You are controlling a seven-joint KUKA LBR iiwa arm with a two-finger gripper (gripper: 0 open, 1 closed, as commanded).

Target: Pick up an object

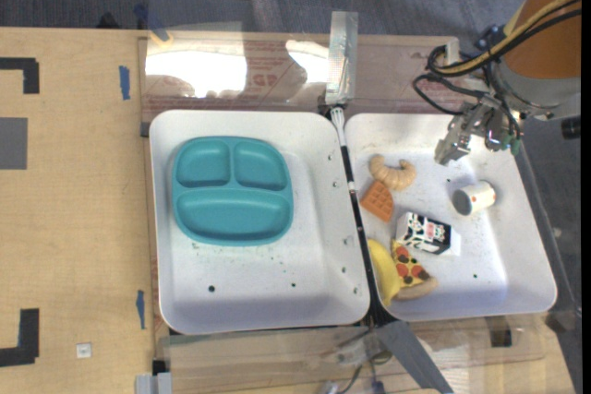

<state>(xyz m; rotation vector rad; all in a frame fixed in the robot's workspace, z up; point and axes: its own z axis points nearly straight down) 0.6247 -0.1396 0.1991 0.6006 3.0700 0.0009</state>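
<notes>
The gripper (454, 146) hangs over the right bin (526, 291) at its one o'clock corner, whether open or closed I cannot tell, so it should drop straight onto the small white cup (473, 197) lying at five o'clock of it.

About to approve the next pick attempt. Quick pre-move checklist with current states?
1. Gripper over the right bin, where the items are: ok.
2. Gripper free of any load: cannot tell, fingers too small and blurred.
3. Nearest target, the white cup, lies on its side, apart from its neighbours: ok.
4. Croissant and waffle touch each other: not ok for a clean single pick.
5. Banana and pizza slice crowd the bin's left wall: not ok, tight finger room.
6. Loose black-and-yellow cables near the wrist kept out of the bin: ok.
</notes>
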